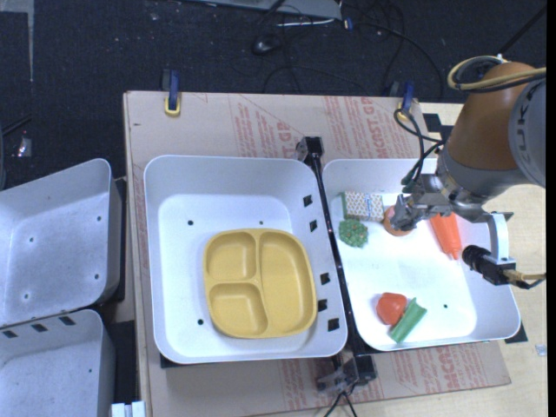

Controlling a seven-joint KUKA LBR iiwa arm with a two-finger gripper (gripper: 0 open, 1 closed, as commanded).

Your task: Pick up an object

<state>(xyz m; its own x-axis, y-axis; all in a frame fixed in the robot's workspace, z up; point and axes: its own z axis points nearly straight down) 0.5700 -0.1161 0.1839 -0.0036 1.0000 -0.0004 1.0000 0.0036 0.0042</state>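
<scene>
My gripper (pixel 405 212) is low in the right bin (pixel 495 320), near its back left part. Directly below it lies a small round orange object (pixel 395 226), partly covered by the gripper; I cannot tell whether the two touch. An orange carrot (pixel 447 236) lies just to the gripper's right. A green broccoli piece (pixel 352 232) and a pale patterned block (pixel 362 204) sit to its left. Toward the front of this bin, a red round item (pixel 391 305) rests against a green stick-shaped item (pixel 407 321).
The left bin (pixel 174 233) holds a yellow plate (pixel 259 282) with three compartments. A black divider (pixel 328 250) runs between the two bins. The grey and orange arm (pixel 495 137) hangs over the right bin's back right corner, with cables beside it.
</scene>
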